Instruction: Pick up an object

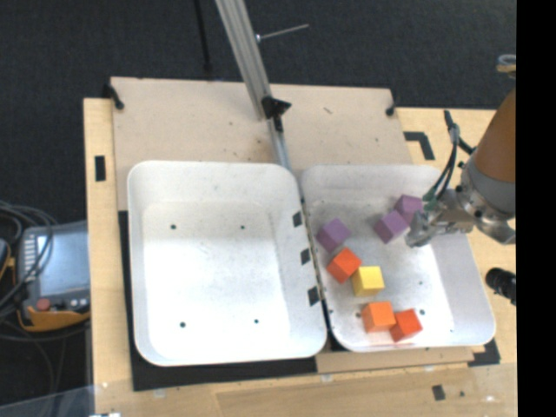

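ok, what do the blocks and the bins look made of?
Blocks, e.g. the yellow block and purple block: probably painted wood or foam, with flat matte colour, crisp edges and no glare. Bins, e.g. the left bin: likely moulded plastic, white, rounded corners, speckled and scuffed, faint sheen.

Bench surroundings lying around the two bins.

A tan board (217,120) is lying flat on the wooden bench (95,233), reaching under the bins' far edges. A metal rail (241,42) is slanting down from the top of the view to a black clamp (275,108) on the board. A thin rod (282,32) is sticking out rightward from the rail. Left of the bench, a handheld pendant (52,272) with a grey screen is sitting beside coiled cables (10,224) on the dark carpet (87,24).
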`<state>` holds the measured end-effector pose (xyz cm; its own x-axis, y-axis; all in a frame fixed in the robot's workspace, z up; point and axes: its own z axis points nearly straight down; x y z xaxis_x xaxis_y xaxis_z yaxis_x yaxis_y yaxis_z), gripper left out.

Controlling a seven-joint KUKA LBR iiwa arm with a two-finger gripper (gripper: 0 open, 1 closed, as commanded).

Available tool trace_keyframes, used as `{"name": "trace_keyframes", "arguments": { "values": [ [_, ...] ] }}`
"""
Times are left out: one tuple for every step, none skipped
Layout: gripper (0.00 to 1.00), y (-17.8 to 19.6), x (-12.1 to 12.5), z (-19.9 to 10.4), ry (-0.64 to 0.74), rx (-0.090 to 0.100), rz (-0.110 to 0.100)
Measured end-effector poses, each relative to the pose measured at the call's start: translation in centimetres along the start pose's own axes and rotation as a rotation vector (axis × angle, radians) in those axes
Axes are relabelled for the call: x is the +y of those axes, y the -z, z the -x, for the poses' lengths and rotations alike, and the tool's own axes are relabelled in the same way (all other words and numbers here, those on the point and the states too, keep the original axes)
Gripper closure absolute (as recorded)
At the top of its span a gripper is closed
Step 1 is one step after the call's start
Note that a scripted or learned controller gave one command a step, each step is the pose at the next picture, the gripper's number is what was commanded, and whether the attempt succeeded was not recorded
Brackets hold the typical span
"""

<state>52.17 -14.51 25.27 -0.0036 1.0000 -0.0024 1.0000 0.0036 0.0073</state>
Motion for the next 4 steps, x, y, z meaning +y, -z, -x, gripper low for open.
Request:
{"name": "trace_keyframes", "arguments": {
  "values": [
    [1.00,2.2,0.1,0.1,0.002,0.002,-0.003],
    [1.00,0.9,2.4,-4.5,0.002,0.002,-0.006],
    [1.00,0.0,4.7,-8.7,0.002,0.001,-0.006],
    [1.00,-0.7,5.4,-13.2,0.002,0.002,-0.008]
  ]
}}
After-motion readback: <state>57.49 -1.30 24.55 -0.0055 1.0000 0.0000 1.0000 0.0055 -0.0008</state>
